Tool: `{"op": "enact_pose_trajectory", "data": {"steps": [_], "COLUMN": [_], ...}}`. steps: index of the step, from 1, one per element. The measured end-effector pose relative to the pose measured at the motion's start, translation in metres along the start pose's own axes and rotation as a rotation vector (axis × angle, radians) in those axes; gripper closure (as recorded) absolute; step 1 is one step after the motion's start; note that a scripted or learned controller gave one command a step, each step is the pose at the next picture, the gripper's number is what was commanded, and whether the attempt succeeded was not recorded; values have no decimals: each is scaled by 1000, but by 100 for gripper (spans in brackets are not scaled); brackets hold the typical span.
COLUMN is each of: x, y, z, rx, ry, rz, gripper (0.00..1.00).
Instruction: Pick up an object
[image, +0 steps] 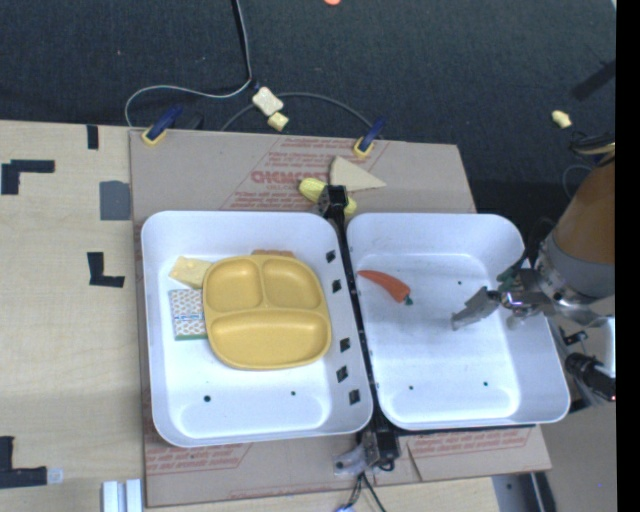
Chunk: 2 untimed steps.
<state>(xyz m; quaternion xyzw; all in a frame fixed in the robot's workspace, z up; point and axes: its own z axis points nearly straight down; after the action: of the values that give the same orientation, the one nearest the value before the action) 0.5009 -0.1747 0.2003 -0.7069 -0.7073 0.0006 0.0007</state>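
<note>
Gripper (478, 308) is seen low over the right bin (500, 400), reaching in from the right. Whether it is open or shut cannot be told. Nothing is seen held in it. An orange carrot (385, 285) is laid in the same bin, near it but apart. A yellow tray (267, 310) is laid in the left bin (250, 415).

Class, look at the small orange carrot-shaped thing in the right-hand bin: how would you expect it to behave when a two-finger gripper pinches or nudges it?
The carrot is small and slim, so probably light. Its tapered, rounded form suggests it may roll or pivot on the smooth floor of the right bin if nudged. It looks like moulded plastic, likely stiff yet slippery for the gripper.
</note>
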Motion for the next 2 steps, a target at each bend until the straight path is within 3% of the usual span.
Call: {"op": "enact_pose_trajectory", "data": {"steps": [1, 2], "x": [63, 66], "y": [25, 71], "z": [42, 110], "rx": [3, 2], "ry": [2, -1], "rz": [-5, -2], "gripper": [0, 0]}}
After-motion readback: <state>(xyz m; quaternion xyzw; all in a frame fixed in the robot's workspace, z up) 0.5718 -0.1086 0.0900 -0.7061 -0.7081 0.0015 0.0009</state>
